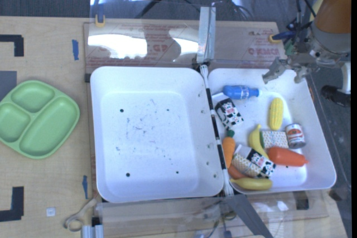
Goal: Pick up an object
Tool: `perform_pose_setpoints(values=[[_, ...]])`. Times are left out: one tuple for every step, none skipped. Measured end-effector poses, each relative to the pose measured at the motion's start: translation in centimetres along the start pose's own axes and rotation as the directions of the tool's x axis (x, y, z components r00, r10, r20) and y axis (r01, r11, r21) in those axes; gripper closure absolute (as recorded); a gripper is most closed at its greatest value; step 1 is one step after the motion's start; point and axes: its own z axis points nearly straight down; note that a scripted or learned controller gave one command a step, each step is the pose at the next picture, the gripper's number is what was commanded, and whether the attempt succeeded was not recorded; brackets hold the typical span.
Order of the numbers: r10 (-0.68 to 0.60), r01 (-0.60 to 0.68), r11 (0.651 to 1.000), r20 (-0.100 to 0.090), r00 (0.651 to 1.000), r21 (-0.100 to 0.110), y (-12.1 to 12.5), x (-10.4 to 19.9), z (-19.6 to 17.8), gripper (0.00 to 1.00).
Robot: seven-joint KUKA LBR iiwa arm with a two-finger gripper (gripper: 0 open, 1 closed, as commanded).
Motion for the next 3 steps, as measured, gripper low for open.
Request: perform_pose_setpoints(values=[[0.336,-0.336,0.942,0.000,0.942,0.003,-2.5,-1.6,6.9,0.00],[0.428,-0.428,0.904,-0.005,0.904,-0.001,-3.2,-3.1,11.6,0.00],[0.426,-0.426,0.905,-0.003,0.905,-0.001,-3.1,-3.1,10.7,1.00]])
